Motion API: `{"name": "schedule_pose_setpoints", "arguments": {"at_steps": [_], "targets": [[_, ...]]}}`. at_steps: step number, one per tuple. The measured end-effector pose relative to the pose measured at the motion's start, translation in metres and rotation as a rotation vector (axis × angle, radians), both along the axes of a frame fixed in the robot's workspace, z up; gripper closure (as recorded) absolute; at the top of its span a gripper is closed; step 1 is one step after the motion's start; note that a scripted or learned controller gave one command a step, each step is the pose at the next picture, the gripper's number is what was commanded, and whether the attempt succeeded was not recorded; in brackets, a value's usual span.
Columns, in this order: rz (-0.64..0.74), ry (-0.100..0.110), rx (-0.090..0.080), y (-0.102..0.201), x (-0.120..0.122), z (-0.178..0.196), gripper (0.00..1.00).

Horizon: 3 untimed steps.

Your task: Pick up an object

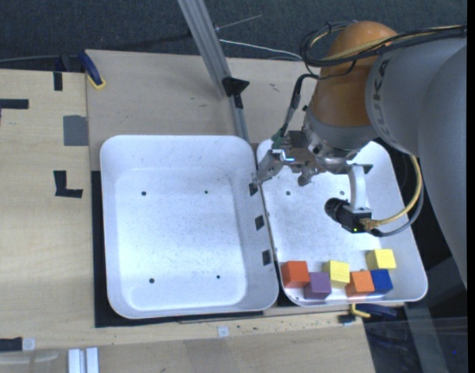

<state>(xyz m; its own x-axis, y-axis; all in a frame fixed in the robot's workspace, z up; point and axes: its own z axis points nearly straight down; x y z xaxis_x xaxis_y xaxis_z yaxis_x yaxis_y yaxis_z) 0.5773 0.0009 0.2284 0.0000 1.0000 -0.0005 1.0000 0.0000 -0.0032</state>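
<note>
Blocks (338, 277) untouched along the right bin's (400, 185) near edge.
You see the gripper (288, 162) well apart from them at the far end; whether it is spread or pressed together you cannot tell. Pickup remains entirely undone.

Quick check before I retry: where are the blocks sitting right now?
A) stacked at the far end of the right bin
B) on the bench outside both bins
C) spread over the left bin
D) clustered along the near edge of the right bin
D: the blocks, such as the orange block and the yellow block, lie together along the near edge of the right bin, below the arm's gripper.
</note>
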Motion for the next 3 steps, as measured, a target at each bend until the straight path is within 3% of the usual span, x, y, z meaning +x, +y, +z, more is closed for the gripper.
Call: {"name": "schedule_pose_setpoints", "arguments": {"at_steps": [1,2,3], "targets": [[0.001,0.001,0.000,0.014,-0.014,-0.005,0.00],[0.007,-0.001,0.002,0.075,0.021,-0.027,0.00],[-0.006,-0.001,-0.004,-0.011,0.049,-0.037,0.00]]}}
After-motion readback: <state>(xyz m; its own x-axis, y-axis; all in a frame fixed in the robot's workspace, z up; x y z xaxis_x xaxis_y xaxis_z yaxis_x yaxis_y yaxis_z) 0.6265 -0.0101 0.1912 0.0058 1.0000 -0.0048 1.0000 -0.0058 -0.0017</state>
